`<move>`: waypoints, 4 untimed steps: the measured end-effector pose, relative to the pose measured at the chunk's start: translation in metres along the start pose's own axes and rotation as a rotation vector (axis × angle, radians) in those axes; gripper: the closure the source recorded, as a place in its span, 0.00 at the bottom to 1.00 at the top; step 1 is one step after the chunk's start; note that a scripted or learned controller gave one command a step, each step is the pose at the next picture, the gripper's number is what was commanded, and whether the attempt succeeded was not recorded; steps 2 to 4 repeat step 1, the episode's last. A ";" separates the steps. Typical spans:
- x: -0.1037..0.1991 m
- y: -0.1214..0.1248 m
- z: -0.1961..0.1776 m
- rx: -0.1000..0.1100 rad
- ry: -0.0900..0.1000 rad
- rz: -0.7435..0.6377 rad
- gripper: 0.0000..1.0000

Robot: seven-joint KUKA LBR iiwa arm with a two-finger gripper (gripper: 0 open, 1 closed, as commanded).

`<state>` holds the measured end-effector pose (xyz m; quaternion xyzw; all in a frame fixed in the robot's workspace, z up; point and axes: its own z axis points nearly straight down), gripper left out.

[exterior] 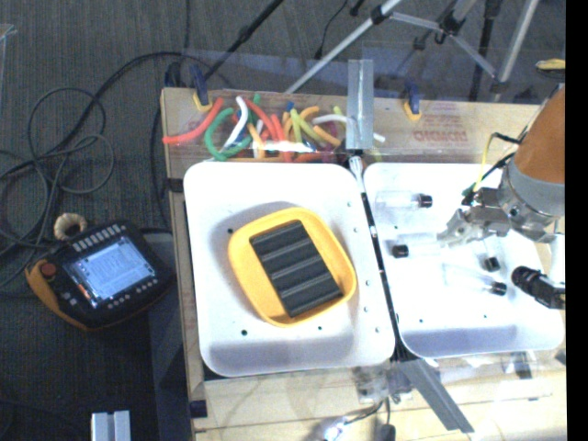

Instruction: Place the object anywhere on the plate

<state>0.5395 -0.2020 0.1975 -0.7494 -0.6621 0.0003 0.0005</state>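
Observation:
A yellow plate (246, 251) lies tilted in the left white bin (207, 209). A black ribbed rectangular object (295, 266) rests on the plate, covering most of its middle. My gripper (462, 225) hangs over the right white bin (432, 333), near its centre and well to the right of the plate. It points left and down. I see nothing held in it.
Several small clear pieces with black caps (423, 200) (400, 250) (497, 288) lie scattered in the right bin. Coloured cables (266, 129) are bundled along the bench's back edge. A metal post (360, 99) stands behind the divide between the bins. A teach pendant (96, 274) lies on the floor at left.

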 end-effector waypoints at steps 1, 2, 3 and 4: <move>0.000 0.000 0.000 0.000 0.000 0.000 0.00; 0.000 0.000 0.000 0.000 0.000 0.000 0.00; 0.000 0.000 0.000 0.000 0.000 0.000 0.00; 0.000 0.000 0.000 0.000 0.000 0.000 0.00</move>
